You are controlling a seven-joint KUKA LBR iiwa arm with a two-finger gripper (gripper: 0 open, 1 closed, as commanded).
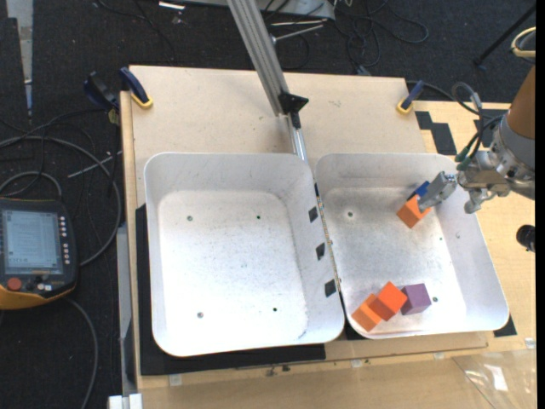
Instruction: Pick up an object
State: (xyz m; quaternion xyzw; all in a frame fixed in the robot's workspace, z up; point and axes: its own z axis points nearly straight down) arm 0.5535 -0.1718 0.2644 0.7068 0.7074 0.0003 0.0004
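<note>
- Nearest, in the right bin [477, 254], smooth white and speckled: two orange blocks [380, 305] pressed together, with a matte purple cube [415, 298] touching their right side.
- Farther back in that bin: gripper [433, 192], metal fingers pinching a small orange block [414, 212] with a blue piece on top, raised near the bin's far right corner.
- Left bin [170, 254]: shallow, round-cornered, same speckled white.

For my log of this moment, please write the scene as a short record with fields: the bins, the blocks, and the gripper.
left bin: nothing visible inside
right bin: holds all the blocks
upper orange block: upper right part, at the gripper's tip
lower orange blocks: two, touching, near the front edge
purple block: just right of them
gripper: over the right bin; contact with the block unclear
</note>
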